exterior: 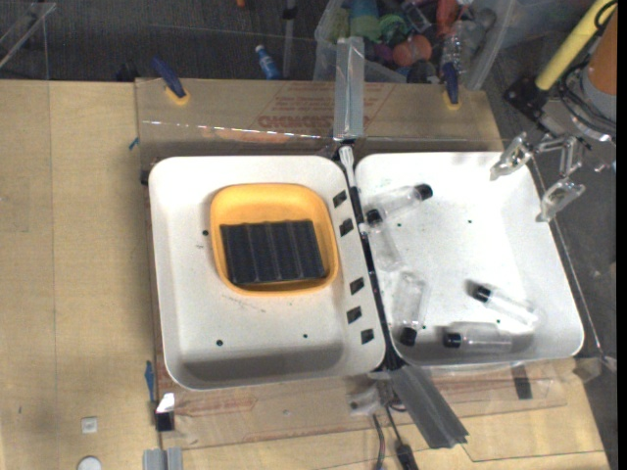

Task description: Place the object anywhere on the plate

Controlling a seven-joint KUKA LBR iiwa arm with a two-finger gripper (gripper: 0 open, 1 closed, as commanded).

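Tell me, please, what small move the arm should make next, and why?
Probably it should travel left and down toward the clear tube lying nearest in the right bin. The gripper hangs at that bin's far right corner with nothing between its fingers, and the yellow plate in the left bin bears only a dark ridged block.

We see two bins side by side on the bench: the left bin (186, 351) and the right bin (558, 331), touching along a divider (358, 253). In the left bin sits a plate (272, 200), and a ridged block (272, 251) lies on it. In the right bin lie clear tubes: one (397, 202) near the back left, one (407, 311) at the front left, two (495, 306) (480, 340) at the front right. The gripper (534, 179) hangs over the right bin's back right corner.
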